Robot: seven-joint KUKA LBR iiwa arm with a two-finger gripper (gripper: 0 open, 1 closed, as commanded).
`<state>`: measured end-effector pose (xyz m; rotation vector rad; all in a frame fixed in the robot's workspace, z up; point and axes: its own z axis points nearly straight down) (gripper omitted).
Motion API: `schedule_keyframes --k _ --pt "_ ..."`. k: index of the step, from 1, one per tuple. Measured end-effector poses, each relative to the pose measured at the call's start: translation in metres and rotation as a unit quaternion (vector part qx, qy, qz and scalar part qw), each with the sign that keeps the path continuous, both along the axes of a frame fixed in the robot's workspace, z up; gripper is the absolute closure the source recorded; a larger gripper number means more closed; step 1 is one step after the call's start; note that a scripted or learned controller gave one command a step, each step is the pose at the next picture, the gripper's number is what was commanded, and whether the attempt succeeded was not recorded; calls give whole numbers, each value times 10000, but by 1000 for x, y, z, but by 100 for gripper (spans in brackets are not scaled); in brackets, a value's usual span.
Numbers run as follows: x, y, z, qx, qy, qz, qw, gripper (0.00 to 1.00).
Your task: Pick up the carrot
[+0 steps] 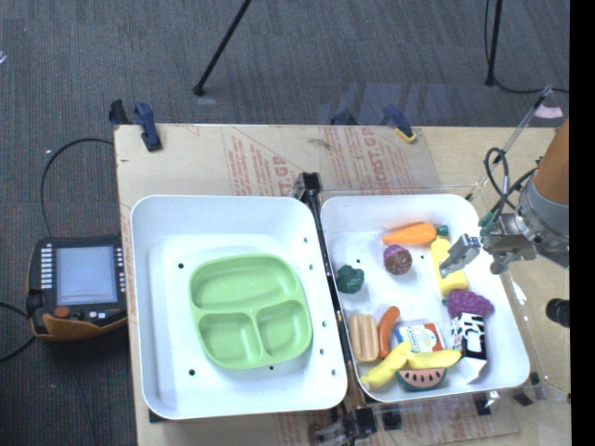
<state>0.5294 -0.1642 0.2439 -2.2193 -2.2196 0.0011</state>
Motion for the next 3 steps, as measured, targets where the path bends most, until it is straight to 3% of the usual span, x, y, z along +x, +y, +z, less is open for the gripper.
schedule_keyframes --k 1,2,3 --pt "66 -19 -53 9 23 -390 9992 0" --pt "115 -25 -160 7 2 -222 9998 0" --pt "115 25 -157 12 14 -1304 9915 0"
